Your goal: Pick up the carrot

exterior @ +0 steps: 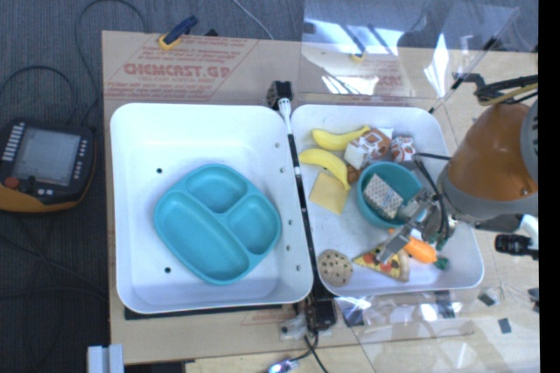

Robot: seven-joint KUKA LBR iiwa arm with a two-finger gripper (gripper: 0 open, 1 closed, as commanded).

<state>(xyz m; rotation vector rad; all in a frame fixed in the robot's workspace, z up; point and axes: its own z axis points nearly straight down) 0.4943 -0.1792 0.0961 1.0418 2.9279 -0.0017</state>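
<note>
One carrot lies crosswise right under the pincer, though can't tell if that's apart or together.

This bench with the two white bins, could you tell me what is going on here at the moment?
A grey and orange robot arm reaches in from the right over the right bin, which holds toy food. Its gripper is low at the near right corner, right by the carrot, beside a pizza slice and a teal bowl. Whether it has the carrot is unclear. The left bin holds a teal divided plate.
</note>
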